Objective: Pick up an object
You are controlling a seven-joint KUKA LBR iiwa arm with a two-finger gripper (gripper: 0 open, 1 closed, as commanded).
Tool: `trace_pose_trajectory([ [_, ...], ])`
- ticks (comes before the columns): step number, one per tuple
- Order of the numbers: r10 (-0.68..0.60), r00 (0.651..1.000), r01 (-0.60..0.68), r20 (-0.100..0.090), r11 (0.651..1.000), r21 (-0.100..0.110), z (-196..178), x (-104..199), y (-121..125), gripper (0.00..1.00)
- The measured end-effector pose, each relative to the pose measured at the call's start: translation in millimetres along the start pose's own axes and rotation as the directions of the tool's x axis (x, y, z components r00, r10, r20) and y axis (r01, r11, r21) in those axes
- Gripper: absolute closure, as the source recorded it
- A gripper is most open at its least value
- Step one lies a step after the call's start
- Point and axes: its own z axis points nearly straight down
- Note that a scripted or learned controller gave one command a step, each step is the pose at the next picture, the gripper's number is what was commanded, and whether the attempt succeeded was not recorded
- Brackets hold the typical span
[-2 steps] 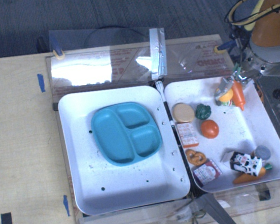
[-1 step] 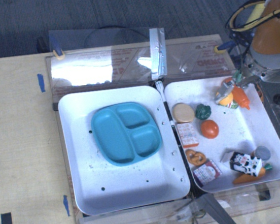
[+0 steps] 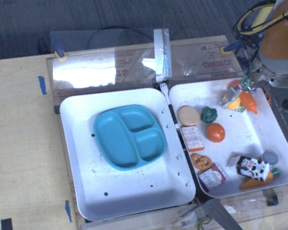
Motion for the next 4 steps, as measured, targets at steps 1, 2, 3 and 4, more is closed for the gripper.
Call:
trace_pose_trajectory([
  [1,-0.046,0.999,0.046,0.008,0.999,-0.016,3,-6,-7,0.0],
  [2,-0.154,0.988,0.154,-0.01,0.988,-0.003,6,-21,12,0.0],
  [3,-0.248,0.969,0.248,-0.003,0.969,-0.007,6,-22,7,0.0],
  [4,-0.302,0.953,0.302,-0.001,0.953,-0.006,7,-23,6,0.0],
])
